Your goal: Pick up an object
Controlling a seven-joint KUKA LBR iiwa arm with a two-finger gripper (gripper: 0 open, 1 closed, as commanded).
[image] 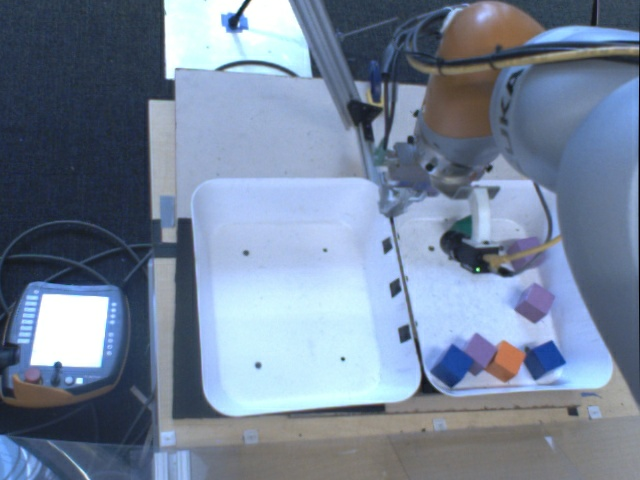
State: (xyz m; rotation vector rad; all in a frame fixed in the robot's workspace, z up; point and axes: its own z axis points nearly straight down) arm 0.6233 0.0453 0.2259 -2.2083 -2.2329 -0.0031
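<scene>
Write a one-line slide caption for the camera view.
Arm reaches over the right bin, where blue blocks, purple blocks and an orange block lie.

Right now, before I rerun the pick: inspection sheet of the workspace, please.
Surface: left bin and right bin, white, side by side on the bench.
Job's things: at the right bin's near end, blue block, purple block, orange block, second blue block in a row; another purple block behind them.
Clutter: nothing seen.
Gripper: gripper over the rims where the bins meet; grasp unreadable.
Cables: black cables loop beside the teach pendant.
Surroundings: dark carpet around the bench.
</scene>
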